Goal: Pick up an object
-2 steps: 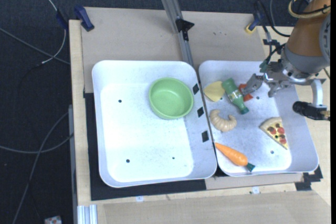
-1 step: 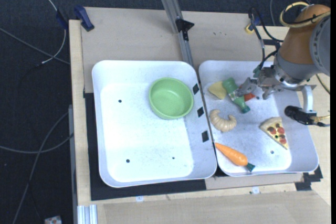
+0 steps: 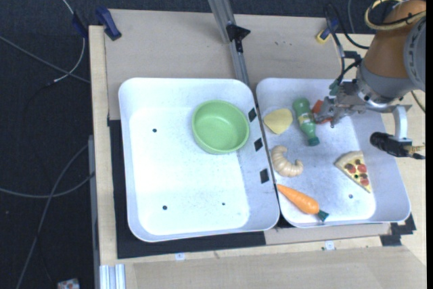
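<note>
Arm (image 3: 399, 44) cut off at the right edge, gripper (image 3: 329, 110) fingertips too small to read beside the green bottle (image 3: 306, 121), finger gap not discernible

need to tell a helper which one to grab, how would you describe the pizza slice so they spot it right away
Look in the right bin, the one crowded with toy food. The pizza slice lies near that bin's right side, below the gripper and up and right of the carrot. It is the only flat wedge there, tan with red dots on top.
</note>
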